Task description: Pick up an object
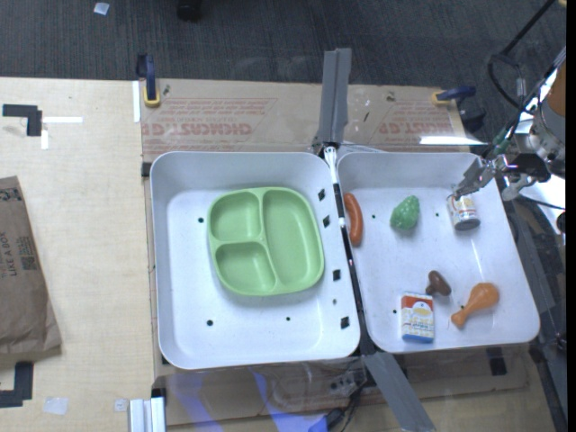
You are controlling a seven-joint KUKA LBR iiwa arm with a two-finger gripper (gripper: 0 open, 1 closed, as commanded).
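The gripper (474,184) is hanging over the right bin (504,282), just above a small tin can (464,211) lying near the bin's far right corner. Whether its fingers are open or closed, I cannot tell. A green divided plate (266,239) is sitting in the left bin (180,331).

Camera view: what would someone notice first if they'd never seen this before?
Probably the green divided plate, sitting big and bright in the left bin. Next, the little things scattered in the right bin: a hot dog by the divider, a green bumpy lump, a small can, a chicken drumstick and a small box. The gripper hangs over the can.
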